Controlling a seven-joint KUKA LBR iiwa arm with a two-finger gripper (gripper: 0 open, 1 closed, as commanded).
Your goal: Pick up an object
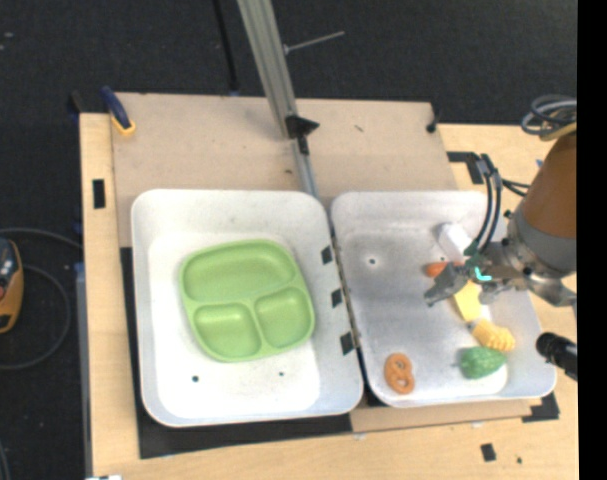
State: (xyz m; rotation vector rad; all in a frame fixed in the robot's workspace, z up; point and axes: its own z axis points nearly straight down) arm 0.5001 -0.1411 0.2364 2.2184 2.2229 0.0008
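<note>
1. Right now my tool sits low over the right bin, towards its right half, with my arm coming in from the right edge of the camera view.
2. Whether the tool is released or clenched I cannot tell; its tip is dark and small against the bin floor, and I see nothing clearly gripped in it.
3. Candidates for picking all lie in this same bin. A small orange piece sits just beside the tool's upper left. A white piece lies a little above that.
4. A yellow strip lies touching or just under the tool's lower right side, its long axis running down and to the right, towards the yellow corn-like toy.
5. Further down sit a green toy and, well apart to the left, an orange pretzel-shaped toy.
6. My judgement: the yellow strip and the small orange piece are nearest, so the coming move turns on a short drop and a grip across the strip's narrow width, not along it.
7. Over in the left bin rests a green divided plate, far from the tool.
</note>
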